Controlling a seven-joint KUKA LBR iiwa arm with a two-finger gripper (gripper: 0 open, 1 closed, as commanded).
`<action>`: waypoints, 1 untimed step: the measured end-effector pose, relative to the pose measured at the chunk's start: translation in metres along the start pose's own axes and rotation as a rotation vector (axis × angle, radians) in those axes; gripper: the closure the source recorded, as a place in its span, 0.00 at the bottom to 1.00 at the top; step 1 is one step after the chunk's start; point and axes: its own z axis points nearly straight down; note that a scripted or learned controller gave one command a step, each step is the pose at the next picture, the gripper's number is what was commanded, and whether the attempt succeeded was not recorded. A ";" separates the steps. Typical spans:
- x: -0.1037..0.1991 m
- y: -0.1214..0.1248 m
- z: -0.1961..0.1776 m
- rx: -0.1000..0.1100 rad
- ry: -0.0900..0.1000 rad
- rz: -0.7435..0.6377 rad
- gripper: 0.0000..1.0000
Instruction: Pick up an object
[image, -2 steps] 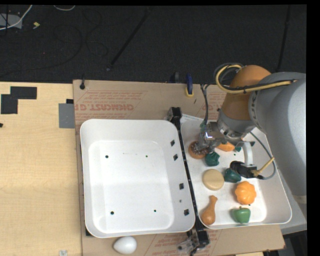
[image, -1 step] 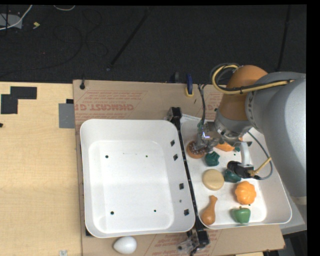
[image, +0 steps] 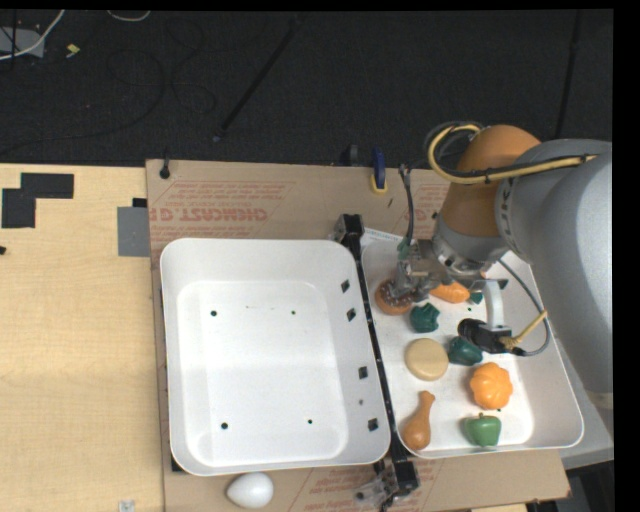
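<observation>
While the left bin sits bare, the right bin carries the pickable toys: a drumstick at its near-left corner, a cream disc, dark green pieces, an orange pumpkin and a green pepper. Reaching in from the right, the gripper hangs low at that bin's far-left corner over a brown piece, presumably for a grasp. A white egg lies outside, at the bench's near edge.

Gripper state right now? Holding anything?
Gripper: down in the right bin over a brown toy; open or shut cannot be told, and no hold on anything is visible.
</observation>
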 end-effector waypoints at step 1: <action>-0.009 0.000 0.011 0.002 0.010 -0.004 1.00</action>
